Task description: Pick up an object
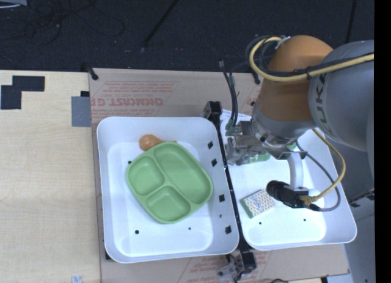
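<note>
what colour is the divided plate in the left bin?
Light green divided plate, plain with no pattern, seen clearly in the camera view.

The left bin (116,227) is plain white with small black marks dotted along its floor and inner wall. In it lies a light green divided plate (169,181), one even shade across its three compartments. At the plate's eleven o'clock sits a small orange rounded object (148,142). The right bin (324,230) is white too. On its floor is a small flat packet (258,202), white with a fine green speckled pattern. Beneath both bins the cardboard sheet (153,95) is tan with red printed lettering. The surface (43,184) is pale wood with grey and black patches at its ten o'clock corner.
</note>
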`<act>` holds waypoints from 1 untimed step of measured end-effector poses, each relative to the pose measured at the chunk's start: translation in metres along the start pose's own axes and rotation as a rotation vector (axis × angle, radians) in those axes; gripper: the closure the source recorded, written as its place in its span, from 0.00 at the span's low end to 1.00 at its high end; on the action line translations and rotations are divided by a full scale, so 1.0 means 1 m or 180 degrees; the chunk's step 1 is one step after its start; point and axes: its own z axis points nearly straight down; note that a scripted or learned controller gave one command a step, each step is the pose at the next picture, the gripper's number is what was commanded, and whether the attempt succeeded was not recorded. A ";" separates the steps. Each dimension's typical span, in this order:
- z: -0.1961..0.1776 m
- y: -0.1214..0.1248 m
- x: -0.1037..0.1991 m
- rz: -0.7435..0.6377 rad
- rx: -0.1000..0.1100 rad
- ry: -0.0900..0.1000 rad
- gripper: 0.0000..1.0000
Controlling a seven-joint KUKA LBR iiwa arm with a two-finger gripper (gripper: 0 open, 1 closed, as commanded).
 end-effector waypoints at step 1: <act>0.012 -0.016 0.048 0.0004 0.0002 -0.0004 1.00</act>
